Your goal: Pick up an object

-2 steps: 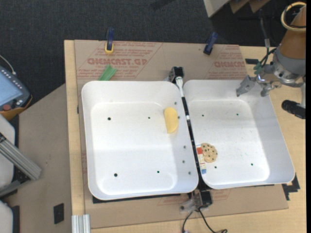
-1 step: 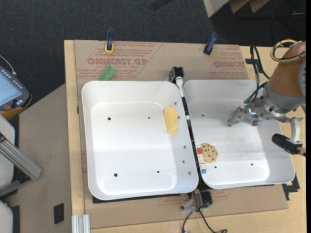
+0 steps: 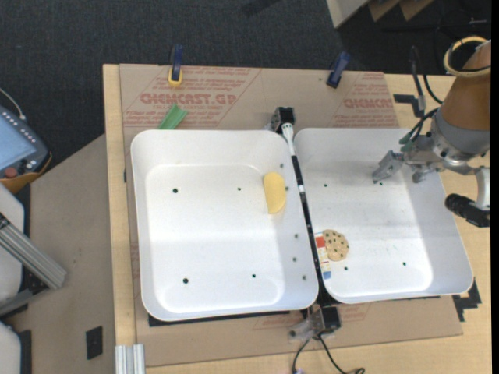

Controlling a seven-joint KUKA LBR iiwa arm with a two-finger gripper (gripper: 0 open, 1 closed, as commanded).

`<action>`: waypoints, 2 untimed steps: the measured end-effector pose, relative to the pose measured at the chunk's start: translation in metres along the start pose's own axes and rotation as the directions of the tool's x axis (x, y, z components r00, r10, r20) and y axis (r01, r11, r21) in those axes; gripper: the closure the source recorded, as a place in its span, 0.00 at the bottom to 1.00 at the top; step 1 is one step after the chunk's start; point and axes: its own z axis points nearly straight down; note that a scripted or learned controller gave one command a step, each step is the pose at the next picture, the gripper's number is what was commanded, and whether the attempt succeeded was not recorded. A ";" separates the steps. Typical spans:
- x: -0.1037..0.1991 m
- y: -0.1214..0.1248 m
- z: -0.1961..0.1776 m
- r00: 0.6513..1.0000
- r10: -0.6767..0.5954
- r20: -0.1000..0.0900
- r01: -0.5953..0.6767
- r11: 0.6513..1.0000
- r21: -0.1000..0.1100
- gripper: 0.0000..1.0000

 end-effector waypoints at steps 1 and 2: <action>-0.023 0.019 -0.011 1.000 0.001 0.001 -0.001 1.000 0.000 0.00; -0.021 0.056 -0.023 1.000 -0.001 0.001 0.001 1.000 -0.002 0.00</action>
